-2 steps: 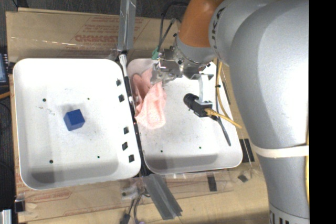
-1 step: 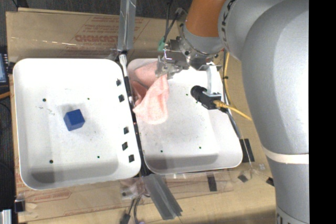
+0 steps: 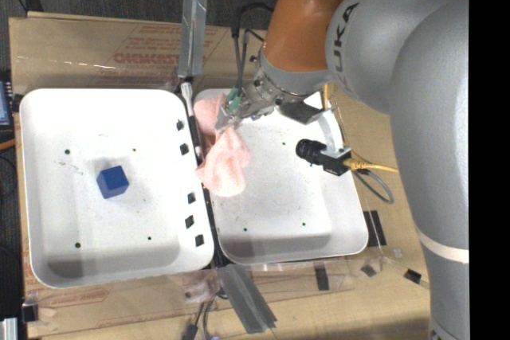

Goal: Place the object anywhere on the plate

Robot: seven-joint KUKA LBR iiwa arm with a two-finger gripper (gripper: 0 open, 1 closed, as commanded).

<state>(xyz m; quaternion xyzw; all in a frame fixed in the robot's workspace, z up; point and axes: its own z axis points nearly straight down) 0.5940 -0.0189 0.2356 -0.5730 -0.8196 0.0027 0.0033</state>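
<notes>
The fingers [image 3: 229,114] were pinched on the top of a pink cloth [image 3: 222,159], which hung below them against the right bin's [image 3: 319,239] left wall. To their right the bin floor lay open. Far to their left, a blue block [image 3: 112,181] sat in the left bin [image 3: 48,251].

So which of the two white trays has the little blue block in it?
The left tray, the one farther from the arm. The blue block sits alone on its floor. The right tray holds a pink cloth instead, with the gripper above it.
</notes>
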